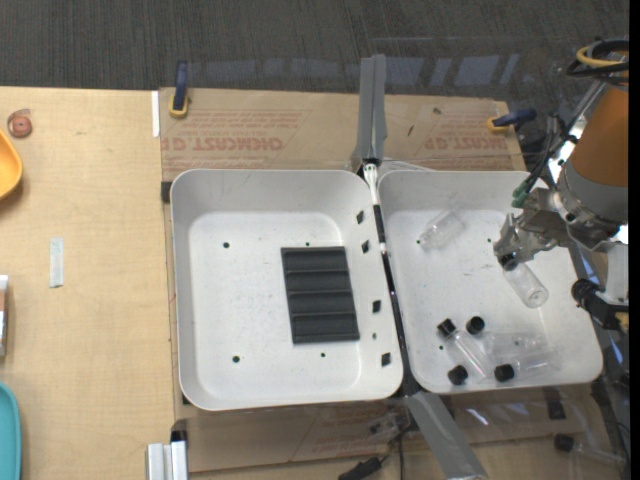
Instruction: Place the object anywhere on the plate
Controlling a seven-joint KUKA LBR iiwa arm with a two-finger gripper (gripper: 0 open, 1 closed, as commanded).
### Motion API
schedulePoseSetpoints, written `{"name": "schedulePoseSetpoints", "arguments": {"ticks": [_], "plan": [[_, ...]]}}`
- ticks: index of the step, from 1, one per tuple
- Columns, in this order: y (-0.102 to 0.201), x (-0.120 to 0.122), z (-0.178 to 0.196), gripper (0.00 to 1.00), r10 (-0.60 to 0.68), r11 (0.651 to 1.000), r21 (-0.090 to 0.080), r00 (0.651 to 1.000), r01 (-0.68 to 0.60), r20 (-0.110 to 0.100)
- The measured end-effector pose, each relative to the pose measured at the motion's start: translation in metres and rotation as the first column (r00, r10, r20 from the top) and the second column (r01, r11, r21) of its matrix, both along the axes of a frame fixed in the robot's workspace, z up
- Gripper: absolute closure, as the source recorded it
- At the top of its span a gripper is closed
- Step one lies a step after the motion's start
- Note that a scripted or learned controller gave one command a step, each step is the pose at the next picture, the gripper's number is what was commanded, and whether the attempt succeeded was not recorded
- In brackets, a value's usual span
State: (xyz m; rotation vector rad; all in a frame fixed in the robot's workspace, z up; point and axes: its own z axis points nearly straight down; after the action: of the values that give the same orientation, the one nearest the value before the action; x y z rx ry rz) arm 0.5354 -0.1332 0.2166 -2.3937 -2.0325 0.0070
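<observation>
End effector (512, 251), right of frame: over right bin (420, 368), just above a clear vial (527, 286); finger state indiscernible. Plate (320, 294): left bin.

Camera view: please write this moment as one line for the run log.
gripper: over right bin | clear vial: just below it | black ridged plate: left bin, bare | placement: not done

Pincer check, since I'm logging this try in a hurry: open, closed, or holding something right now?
Pincer: cannot be told; it hangs above the right shallow white bin, close to a clear plastic vial.
</observation>
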Motion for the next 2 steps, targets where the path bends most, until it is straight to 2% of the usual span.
{"name": "schedulePoseSetpoints", "arguments": {"ticks": [1, 2], "plan": [[0.065, 0.063, -0.008, 1.00, 0.249, 0.968, 0.001, 0.968, -0.249, 0.001], [0.123, 0.055, -0.027, 1.00, 0.234, 0.972, 0.001, 0.972, -0.234, -0.001]]}}
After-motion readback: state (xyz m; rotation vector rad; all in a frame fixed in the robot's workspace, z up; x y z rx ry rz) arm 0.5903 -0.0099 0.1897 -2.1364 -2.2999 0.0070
